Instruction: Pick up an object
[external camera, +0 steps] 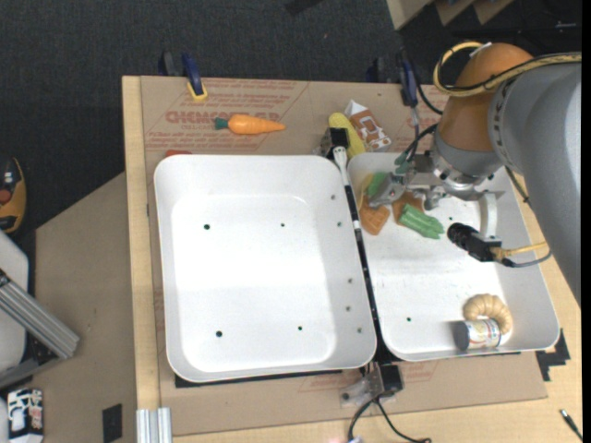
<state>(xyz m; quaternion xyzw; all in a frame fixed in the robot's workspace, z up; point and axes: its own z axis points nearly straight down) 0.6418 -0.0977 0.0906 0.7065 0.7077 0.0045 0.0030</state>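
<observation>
My gripper [403, 188] hangs below the orange wrist band over the far left part of the right bin [434, 330]. Right under and beside it lies a small cluster of toy food: a green piece [377, 185], an orange piece [374, 219] and a green pepper-like piece [420, 222] with an orange bit at its top. The gripper's body hides part of this cluster. A croissant-shaped bread [489, 307] and a small can [477, 333] lie at the near right corner of the same bin.
The left bin [175, 247] stands beside the right one, their rims touching. On the cardboard behind the bins lie a toy carrot [251, 125], a yellow banana-like piece [342, 129] and a brown-and-white packet [369, 130]. A black plug with a yellow cable [471, 241] hangs off the arm.
</observation>
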